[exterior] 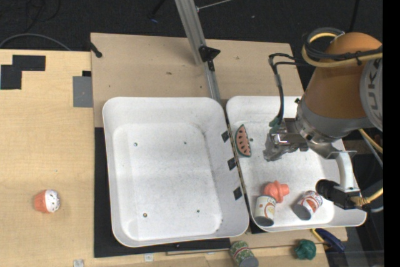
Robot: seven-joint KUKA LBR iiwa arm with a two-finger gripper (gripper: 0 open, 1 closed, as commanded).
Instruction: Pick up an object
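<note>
Inspector: Report the arm's position.

Operator: From my remote view, the arm [340, 87] reaches in from the right and hangs over the right bin [250, 108]. The gripper [279, 146] sits above the middle of that bin.

Inspector: State of the fingers?

Operator: I cannot tell. The metal at the wrist's end is a dark, cluttered shape from this angle, and I cannot make out how far apart the fingers stand. I see nothing between them.

Inspector: Where are the objects to be picked?

Operator: All in the right bin. A watermelon slice [242, 140] lies at the bin's left wall, just left of the gripper and apart from it. An orange toy [276, 190] lies below the gripper, toward the near edge. Just beside it, to its lower left, is a small can [265, 209] lying on its side. A second can [308, 204] lies to the right of the orange toy, near the front rim.

Inspector: The left bin?

Operator: The left bin [164, 110] sits touching the right one along their shared edge.

Inspector: Anything outside the bins?

Operator: An orange and white ball [47, 201] rests on the tabletop [44, 134] well to the left. A green object [305, 249] and a dark can [241, 253] lie past the front rim of the right bin.
</note>
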